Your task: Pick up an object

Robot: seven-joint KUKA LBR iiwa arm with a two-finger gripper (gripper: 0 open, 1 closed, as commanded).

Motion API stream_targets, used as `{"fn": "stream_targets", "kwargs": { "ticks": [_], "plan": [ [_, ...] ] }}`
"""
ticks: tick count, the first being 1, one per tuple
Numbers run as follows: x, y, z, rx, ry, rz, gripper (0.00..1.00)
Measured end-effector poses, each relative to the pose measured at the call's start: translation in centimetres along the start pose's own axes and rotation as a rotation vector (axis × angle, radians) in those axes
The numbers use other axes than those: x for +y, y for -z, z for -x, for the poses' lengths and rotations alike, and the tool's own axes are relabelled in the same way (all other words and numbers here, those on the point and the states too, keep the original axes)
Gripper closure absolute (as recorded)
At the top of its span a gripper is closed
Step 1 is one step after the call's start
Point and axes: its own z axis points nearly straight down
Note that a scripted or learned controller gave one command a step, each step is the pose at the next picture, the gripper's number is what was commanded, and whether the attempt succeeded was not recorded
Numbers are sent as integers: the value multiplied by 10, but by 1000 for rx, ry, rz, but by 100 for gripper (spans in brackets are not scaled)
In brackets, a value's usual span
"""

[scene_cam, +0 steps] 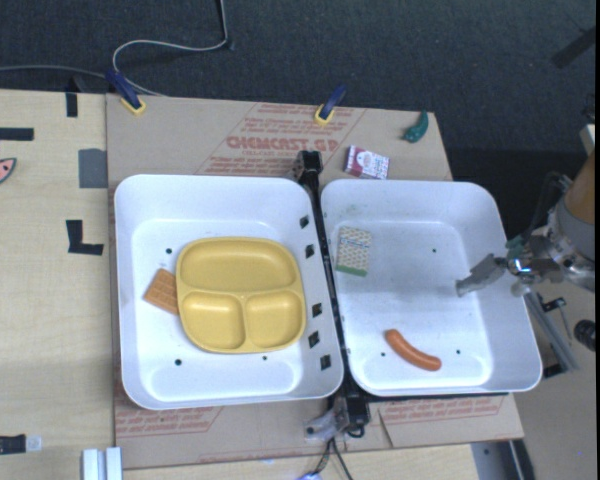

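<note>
Slim orange sausage [412,350], slightly curved

A robotics lab bench is showing here: two shallow white plastic bins [130,268] are sitting on a clamped brown cardboard sheet [270,138], a thin black cable [218,8] is trailing across dark grey carpet [380,28].

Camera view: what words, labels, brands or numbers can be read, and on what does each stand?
"CHEMCAST GP": red print on the brown board under the bins; the repeated red lines along its edges are too blurred.
Small red-and-white packet: print too small.
Green-and-white card in the right bin: unreadable.
</note>
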Motion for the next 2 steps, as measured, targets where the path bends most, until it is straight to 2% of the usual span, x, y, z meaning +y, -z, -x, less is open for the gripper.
{"fn": "stream_targets", "kwargs": {
  "ticks": [1,2],
  "plan": [
    [-10,-128,-15,1,1,3,0],
    [51,-127,-84,0,3,8,0]
  ]
}}
